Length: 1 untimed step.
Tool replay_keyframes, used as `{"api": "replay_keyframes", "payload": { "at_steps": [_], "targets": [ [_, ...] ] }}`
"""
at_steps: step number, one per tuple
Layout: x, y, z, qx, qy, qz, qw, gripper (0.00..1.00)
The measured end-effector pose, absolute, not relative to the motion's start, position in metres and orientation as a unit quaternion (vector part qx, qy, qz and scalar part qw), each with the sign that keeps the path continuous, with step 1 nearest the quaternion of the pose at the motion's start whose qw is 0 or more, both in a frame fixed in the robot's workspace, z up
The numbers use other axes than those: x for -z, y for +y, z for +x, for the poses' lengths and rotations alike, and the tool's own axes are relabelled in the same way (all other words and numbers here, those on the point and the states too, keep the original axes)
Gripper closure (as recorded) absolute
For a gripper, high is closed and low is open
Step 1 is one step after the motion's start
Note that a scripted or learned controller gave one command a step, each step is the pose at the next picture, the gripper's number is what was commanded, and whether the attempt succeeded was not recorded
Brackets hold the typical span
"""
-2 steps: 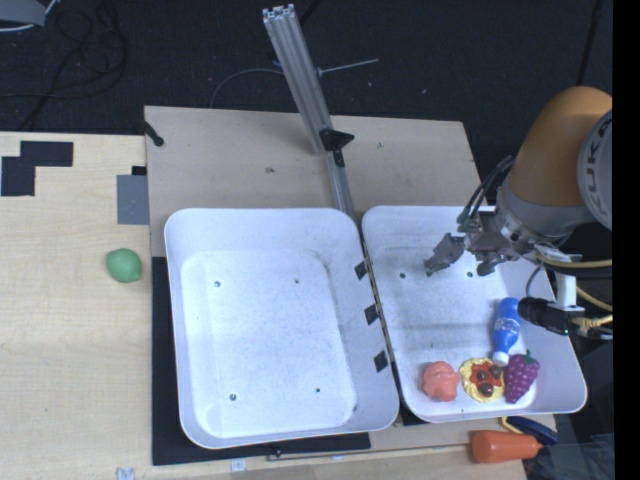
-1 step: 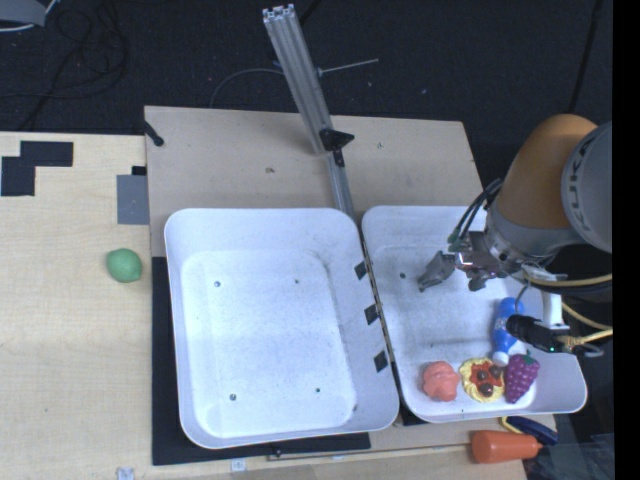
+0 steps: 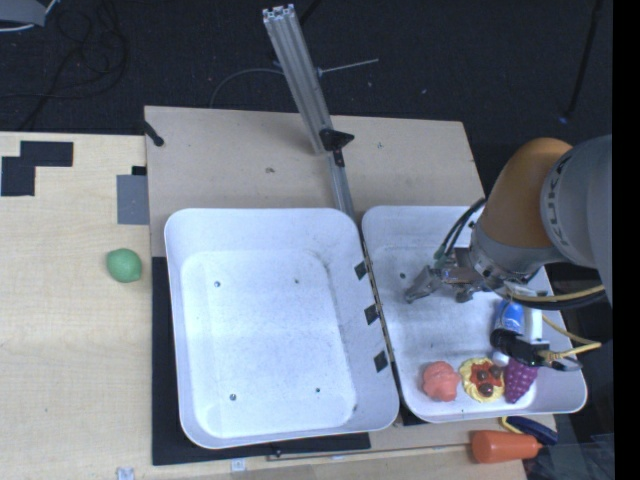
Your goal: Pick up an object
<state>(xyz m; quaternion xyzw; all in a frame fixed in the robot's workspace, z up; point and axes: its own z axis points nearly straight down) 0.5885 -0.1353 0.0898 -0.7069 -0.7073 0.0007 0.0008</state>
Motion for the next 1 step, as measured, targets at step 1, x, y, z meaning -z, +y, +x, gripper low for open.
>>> {"api": "replay_keyframes", "payload": {
  "at_steps": [1],
  "targets": [
    [-0.1023,-0.1366,0.5893,0.0005,-0.706,-0.708,-0.001,1.00]
  ]
}}
